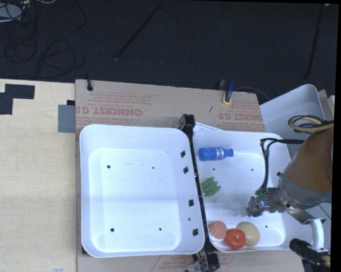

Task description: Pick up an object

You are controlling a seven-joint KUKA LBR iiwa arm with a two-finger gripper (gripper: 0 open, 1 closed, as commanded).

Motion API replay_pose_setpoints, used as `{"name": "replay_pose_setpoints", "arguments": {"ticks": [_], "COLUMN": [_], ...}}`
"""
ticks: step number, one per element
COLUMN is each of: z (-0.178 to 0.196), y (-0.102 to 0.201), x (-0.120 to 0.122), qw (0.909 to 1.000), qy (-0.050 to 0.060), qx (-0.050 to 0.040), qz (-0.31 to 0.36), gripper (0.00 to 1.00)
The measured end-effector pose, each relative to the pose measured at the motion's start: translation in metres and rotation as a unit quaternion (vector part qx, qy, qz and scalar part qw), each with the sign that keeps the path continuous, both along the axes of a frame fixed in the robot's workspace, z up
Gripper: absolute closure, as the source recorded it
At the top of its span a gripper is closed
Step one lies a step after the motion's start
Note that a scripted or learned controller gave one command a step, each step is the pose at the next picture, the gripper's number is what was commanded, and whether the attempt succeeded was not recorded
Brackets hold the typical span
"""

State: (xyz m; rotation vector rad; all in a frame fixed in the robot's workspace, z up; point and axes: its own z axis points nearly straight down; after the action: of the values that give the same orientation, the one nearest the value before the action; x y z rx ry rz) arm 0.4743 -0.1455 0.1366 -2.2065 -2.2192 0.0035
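The pincer hangs low inside the right bin, and whether it is open or closed I cannot tell. Nothing shows between its tips. The nearest things are the tan ball and red ball just below it in the bin's front corner, with a pink piece beside them. They are crowded against the wall, so a grab could slip or catch two. The blue bottle and green leaf lie farther off.

Bins white. Bottle blue. Leaf green. Ball red-orange. Round piece beige. Piece pink-white. Arm orange band, grey below.
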Motion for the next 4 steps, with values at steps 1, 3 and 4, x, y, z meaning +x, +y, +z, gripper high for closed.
{"name": "replay_pose_setpoints", "arguments": {"ticks": [1,3,4], "z": [0.068,0.046,0.051], "y": [-0.061,-0.075,-0.069], "x": [0.001,0.001,0.001], "qw": [1.0000,0.9999,1.0000], "qy": [-0.007,-0.008,-0.003], "qx": [-0.0056,-0.0077,-0.0030], "qz": [-0.005,-0.007,-0.003], "gripper": [1.00,1.00,1.00]}}
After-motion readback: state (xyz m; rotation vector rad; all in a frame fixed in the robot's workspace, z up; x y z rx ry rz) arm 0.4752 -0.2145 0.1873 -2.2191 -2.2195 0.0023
